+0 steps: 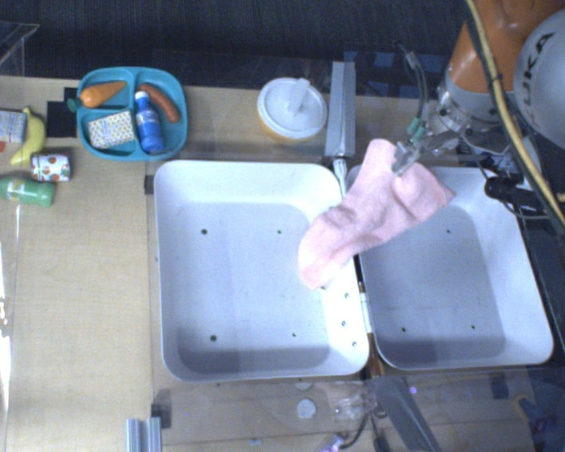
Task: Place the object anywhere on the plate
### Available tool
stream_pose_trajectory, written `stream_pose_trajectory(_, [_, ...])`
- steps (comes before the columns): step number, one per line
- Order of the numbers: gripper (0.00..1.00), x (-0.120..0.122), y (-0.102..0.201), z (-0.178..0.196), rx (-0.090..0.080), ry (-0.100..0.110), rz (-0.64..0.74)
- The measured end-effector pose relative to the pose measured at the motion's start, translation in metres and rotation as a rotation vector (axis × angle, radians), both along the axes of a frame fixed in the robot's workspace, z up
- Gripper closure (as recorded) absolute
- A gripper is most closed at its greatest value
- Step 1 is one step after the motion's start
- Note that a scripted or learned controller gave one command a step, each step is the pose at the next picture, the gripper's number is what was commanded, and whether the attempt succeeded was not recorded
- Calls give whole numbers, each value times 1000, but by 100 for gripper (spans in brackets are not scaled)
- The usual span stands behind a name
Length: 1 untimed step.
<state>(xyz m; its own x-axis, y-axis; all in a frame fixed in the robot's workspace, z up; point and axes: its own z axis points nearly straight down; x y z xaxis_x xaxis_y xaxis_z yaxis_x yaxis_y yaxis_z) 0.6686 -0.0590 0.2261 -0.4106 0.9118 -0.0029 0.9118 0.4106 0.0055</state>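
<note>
Up near the top right, the grey arm with its orange band reaches in, and its gripper pinches the upper corner of a pink cloth. That cloth hangs lifted from the pinched corner and trails down to the left, draped across the divide between the two white bins: its upper part lies over the right bin, its lower end over the right edge of the left bin. Behind the bins on the surface stands a white round lidded container on a yellow base. Further left sits a blue divided plate holding toy food, including an orange carrot and a blue bottle, well apart from the cloth. Small items sit at the far left, among them a green bottle and a small can.
</note>
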Motion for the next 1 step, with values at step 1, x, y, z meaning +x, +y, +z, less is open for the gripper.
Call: stream_pose_trajectory(1, [100,-28,41,8,-1,0,405])
